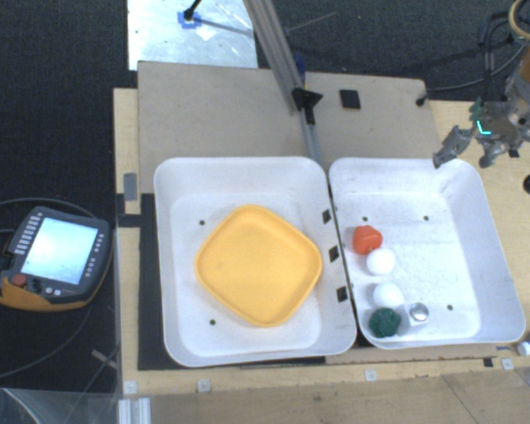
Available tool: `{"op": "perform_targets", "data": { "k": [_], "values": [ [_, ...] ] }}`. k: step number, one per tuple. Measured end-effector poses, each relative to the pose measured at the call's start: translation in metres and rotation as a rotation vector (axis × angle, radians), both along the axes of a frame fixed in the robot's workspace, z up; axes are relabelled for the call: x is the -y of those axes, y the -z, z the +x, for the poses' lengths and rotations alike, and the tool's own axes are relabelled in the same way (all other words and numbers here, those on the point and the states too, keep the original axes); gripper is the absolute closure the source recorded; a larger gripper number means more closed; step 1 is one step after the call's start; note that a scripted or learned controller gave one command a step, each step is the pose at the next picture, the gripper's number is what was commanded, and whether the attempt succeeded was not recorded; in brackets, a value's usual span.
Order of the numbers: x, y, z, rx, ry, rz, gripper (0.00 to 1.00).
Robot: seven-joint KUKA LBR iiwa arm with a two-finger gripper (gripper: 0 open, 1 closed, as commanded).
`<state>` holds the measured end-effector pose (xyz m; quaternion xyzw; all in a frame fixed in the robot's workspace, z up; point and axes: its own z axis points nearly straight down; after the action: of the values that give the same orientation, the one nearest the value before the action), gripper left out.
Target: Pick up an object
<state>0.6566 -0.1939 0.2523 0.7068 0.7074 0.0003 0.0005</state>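
Observation:
My gripper (471,151) hangs above the far right corner of the right bin (459,237), open, with nothing between its fingers. Along that bin's left side lie an orange-red ball (367,239), two white balls (380,261) (388,293), a dark green ball (385,321) and a small silver piece (418,312). All of them sit well forward and left of the gripper. A yellow square plate (259,265) lies in the middle of the left bin (181,237).
A slanted metal pole (278,42) comes down to the bench behind the bins. A small black block (350,99) lies on the board at the back. A teach pendant (49,259) rests on the floor at the left.

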Motion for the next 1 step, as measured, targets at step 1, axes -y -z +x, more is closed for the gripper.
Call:
{"op": "perform_targets", "data": {
  "k": [1],
  "values": [
    [0.0000, 0.0000, 0.0000, 0.000, 0.000, 0.000, 0.00]
  ]
}}
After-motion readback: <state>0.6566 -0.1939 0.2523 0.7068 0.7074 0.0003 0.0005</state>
